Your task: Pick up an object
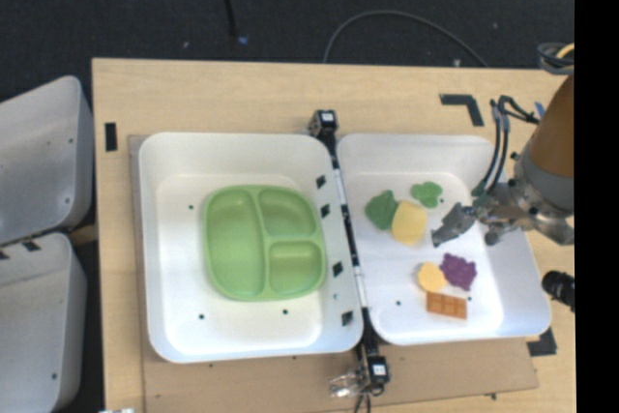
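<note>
Nearest the camera in the right shallow white bin (503, 305) lay a flat orange waffle-textured rectangular toy (447, 306). Just beyond it sat a small rounded yellow-orange toy piece (431, 278), touching or almost touching a purple knobbly grape-cluster toy (459, 271) on its right. Farther back was a pale yellow rounded toy (409, 223), with a dark green leafy toy (381, 209) against its left side and a smaller green leafy toy (427, 193) just behind it. The grey two-finger gripper (451, 227) hung just right of the pale yellow toy, above the purple one; one dark finger (453, 225) pointed left toward the yellow toy. Couldn't tell how wide the gripper was parted, and nothing was seen between its fingers. The grey arm with orange band (553, 150) came in from the right edge. The left shallow white bin (164, 324) held a light green plastic divided tray (263, 242), three compartments, sitting about centre. Both bins rested on a tan wooden bench (193, 92).
</note>
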`<state>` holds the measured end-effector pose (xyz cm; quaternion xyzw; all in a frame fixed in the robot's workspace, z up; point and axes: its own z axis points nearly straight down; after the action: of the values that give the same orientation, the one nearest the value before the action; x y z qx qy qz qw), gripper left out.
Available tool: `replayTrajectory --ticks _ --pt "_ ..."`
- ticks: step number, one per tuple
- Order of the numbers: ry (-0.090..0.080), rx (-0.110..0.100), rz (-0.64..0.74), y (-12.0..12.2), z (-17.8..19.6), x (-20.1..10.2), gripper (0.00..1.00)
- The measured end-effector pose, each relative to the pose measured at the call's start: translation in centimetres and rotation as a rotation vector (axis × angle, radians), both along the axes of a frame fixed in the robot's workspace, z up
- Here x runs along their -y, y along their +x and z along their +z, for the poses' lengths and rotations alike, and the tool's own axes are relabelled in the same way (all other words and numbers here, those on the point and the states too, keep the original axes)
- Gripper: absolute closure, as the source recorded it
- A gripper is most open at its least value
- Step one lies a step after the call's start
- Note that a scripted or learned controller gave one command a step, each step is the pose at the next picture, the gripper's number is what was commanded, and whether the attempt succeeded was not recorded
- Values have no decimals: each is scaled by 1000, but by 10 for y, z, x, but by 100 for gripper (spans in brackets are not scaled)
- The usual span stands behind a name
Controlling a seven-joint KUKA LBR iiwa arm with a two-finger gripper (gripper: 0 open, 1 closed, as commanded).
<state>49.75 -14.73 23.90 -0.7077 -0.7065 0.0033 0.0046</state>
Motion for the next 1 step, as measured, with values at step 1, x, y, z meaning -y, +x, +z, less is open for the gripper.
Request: replayTrajectory --ticks 1 --pt "-2 9 3 1 5 -1 0"
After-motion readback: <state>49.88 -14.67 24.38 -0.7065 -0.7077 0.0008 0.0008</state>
